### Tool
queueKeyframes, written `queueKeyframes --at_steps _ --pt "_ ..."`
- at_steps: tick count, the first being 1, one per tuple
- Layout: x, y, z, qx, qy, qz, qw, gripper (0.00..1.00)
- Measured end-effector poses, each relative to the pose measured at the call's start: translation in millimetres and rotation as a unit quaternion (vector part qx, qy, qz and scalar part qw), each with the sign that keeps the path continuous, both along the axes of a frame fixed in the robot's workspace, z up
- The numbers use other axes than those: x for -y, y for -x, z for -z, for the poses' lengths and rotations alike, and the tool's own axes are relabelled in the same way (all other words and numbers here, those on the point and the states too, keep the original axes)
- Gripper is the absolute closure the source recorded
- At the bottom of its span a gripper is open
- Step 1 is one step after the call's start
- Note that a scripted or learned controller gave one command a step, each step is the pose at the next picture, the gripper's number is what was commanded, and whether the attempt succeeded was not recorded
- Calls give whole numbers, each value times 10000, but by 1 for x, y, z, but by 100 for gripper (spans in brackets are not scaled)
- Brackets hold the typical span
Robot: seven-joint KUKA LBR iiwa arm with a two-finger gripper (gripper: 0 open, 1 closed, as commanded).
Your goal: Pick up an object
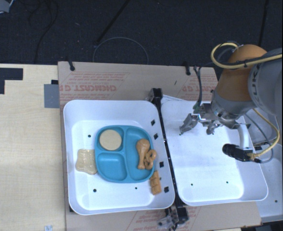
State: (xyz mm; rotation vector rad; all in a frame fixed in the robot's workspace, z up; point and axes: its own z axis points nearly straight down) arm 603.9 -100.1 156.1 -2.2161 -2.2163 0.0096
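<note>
Objects: you are seeing a blue divided tray (113,168) lying in the left bin (79,196), carrying a round cracker (110,139) and a pretzel-like piece (145,153).
Beside tray: a pale biscuit (86,161) is touching its left edge; a small brown piece (155,182) is lying near its lower right corner.
Gripper (198,124): it is hovering over the right bin (257,189), jaws standing apart, gripping nothing.

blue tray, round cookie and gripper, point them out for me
blue tray (113,170): camera view, bare floor of its lower left compartment.
round cookie (109,139): camera view, middle of its top face.
gripper (198,127): camera view, midway between its fingertips, over the right bin.
</note>
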Motion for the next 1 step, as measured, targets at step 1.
queueKeyframes --at_steps 1 --pt "-3 5 44 12 -2 -3 10000 0"
